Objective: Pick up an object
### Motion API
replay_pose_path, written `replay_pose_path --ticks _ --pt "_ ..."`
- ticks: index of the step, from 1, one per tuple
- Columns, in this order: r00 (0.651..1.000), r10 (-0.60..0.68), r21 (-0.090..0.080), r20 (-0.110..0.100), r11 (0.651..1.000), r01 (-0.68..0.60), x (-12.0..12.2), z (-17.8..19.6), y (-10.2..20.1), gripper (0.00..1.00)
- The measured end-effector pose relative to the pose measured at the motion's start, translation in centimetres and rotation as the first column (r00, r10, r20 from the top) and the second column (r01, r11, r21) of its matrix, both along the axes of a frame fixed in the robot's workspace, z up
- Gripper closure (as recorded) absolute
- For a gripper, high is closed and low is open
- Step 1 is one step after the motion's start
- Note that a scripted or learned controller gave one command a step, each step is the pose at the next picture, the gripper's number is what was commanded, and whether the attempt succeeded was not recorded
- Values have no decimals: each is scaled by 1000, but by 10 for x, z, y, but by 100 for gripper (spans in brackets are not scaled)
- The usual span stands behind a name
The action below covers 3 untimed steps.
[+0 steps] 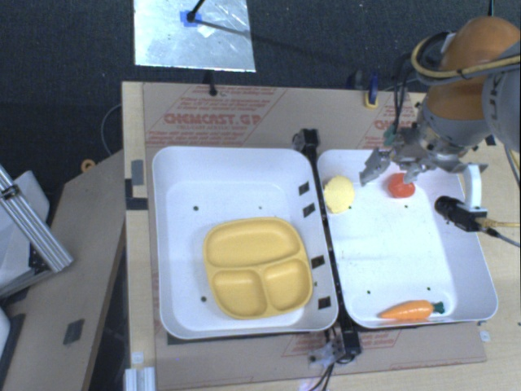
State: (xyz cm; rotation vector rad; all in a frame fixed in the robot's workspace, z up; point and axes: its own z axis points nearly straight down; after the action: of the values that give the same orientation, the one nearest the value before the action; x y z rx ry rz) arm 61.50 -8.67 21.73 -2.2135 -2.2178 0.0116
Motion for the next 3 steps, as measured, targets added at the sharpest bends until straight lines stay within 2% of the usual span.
replay_pose_path --ticks 1,2,3 --pt "1000 2 -1 12 1000 -2 3 7 0 0" --pt "1000 0 0 9 1000 0 -4 -52 4 0" --pt "1000 -1 0 9 1000 1 -7 -94 4 0"
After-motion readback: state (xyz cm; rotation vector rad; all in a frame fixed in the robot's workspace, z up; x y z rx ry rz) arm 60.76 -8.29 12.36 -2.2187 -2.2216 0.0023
